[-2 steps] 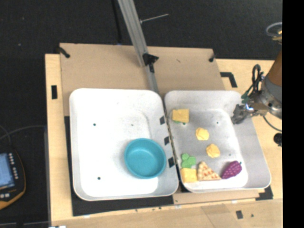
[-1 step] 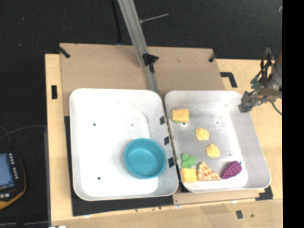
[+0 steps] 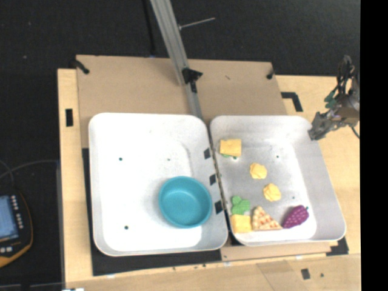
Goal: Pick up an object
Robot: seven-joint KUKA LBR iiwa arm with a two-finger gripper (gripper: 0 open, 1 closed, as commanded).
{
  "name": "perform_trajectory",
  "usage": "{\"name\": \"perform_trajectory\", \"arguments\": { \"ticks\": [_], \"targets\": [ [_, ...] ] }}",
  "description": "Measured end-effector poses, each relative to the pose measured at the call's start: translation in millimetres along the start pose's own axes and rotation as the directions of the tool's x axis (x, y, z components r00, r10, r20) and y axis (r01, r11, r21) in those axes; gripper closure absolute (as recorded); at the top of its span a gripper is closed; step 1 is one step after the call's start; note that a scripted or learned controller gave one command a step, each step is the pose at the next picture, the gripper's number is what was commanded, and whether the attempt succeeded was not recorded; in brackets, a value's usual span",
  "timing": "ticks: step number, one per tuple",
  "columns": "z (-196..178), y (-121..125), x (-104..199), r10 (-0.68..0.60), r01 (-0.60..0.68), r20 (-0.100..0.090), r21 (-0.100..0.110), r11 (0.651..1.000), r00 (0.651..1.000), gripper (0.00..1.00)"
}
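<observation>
Camera view, fixed overhead at a slant. Largest first: a pale wooden bench (image 3: 136, 86) carrying two shallow white plastic bins side by side. The left white bin (image 3: 133, 144) holds a round teal plastic bowl (image 3: 184, 201), upright, sitting toward the near right corner of its floor. The right white bin (image 3: 309, 162) holds the small toy foods. A slim grey metal post (image 3: 173, 41) runs from the top of the frame down to the seam between the bins.

Contents of the right bin, roughly by size: a purple toy grape bunch (image 3: 295, 216) near the front right; a tan, red-dotted pizza-slice toy (image 3: 264, 219) just beside it; a yellow block (image 3: 240, 224) touching the pizza slice's left edge; a square yellow cheese-like piece (image 3: 230, 147) near the back left wall; a green leafy toy (image 3: 240, 205) just behind the yellow block; two small yellow lumpy pieces, one mid-bin (image 3: 259, 171), one nearer the front (image 3: 271, 192).

The gripper (image 3: 319, 128) sits at the right bin's back right corner, over the rim, small and dark against the edge. Whether it is spread or closed cannot be told at this size. Nothing visible in it.

Step, as judged: approach, no object yet picked. The candidates all lie well apart from the gripper, toward the bin's left and front. The next move calls for travelling inward over the bin floor and descending on one piece; the two yellow lumps stand free of neighbours, while the front cluster is crowded and likelier to foul a grasp.
</observation>
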State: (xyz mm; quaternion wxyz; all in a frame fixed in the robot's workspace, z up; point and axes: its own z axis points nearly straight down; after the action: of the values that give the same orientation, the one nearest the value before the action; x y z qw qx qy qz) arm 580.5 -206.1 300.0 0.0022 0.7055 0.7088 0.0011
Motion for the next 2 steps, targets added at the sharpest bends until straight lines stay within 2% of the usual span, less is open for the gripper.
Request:
{"name": "perform_trajectory", "arguments": {
  "ticks": [2],
  "targets": [
    [34,-9,100,-0.001,0.001,-0.002,0.004,1.0,1.0,1.0]
  ]
}}
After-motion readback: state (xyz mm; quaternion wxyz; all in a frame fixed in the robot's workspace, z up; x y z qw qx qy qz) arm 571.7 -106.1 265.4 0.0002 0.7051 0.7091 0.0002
